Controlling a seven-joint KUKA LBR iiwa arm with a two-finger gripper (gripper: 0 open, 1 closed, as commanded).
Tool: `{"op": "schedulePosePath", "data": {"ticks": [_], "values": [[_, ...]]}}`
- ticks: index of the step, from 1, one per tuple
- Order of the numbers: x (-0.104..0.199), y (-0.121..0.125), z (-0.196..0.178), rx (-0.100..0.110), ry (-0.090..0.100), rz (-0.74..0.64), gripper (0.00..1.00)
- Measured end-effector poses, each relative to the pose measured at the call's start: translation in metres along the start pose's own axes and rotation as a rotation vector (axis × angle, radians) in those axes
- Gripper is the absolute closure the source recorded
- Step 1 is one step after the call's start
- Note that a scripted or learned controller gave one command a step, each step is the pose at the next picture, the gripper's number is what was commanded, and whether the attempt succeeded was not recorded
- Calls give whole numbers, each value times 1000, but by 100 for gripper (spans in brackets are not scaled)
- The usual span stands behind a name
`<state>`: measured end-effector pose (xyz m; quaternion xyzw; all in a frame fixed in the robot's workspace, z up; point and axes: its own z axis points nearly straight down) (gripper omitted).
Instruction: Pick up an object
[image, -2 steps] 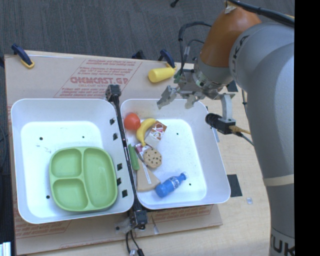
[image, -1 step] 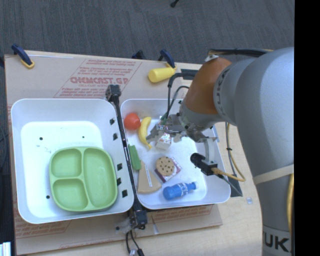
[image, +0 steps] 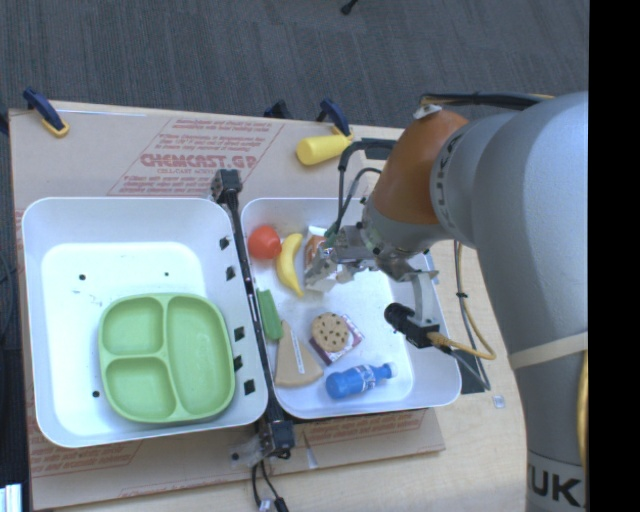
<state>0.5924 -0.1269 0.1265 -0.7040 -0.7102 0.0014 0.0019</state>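
- Yellow banana (image: 290, 263) lies in the right bin (image: 425, 385), beside a red ball (image: 264, 241)
- Gripper (image: 322, 268) low, just right of the banana; finger state: cannot tell
- Cookie (image: 331, 333), blue bottle (image: 357, 380) nearer the front
- Green tray (image: 165, 357) in left bin (image: 60, 225)

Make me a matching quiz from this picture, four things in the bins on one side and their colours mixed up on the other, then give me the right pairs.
Things:
1. divided plate
2. banana
3. bottle
4. ball

Colours:
A. blue
B. red-orange
C. light green
D. yellow

Pairs: 1-C, 2-D, 3-A, 4-B.

The plate lies in the left bin; the banana, bottle and ball lie in the right bin.
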Motion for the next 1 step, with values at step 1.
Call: {"op": "schedulePosePath", "data": {"ticks": [1], "values": [[61, -80, -65, -1, 0, 0, 100]]}}
